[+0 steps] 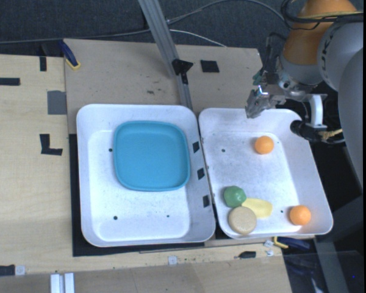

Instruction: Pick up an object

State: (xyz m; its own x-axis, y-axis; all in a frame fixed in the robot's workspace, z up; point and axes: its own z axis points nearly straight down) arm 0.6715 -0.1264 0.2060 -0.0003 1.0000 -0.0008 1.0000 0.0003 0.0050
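The right bin holds an orange ball near its back, a second orange ball at the front right, a green round piece, a yellow piece and a tan disc at the front. My gripper hangs over the right bin's back edge, above and slightly left of the nearer orange ball. Nothing is visible between its fingers.
The left bin carries a blue square plate. A grey metal bar slants down to the gap between the bins. Cables loop beside the arm at the right bin's back right corner.
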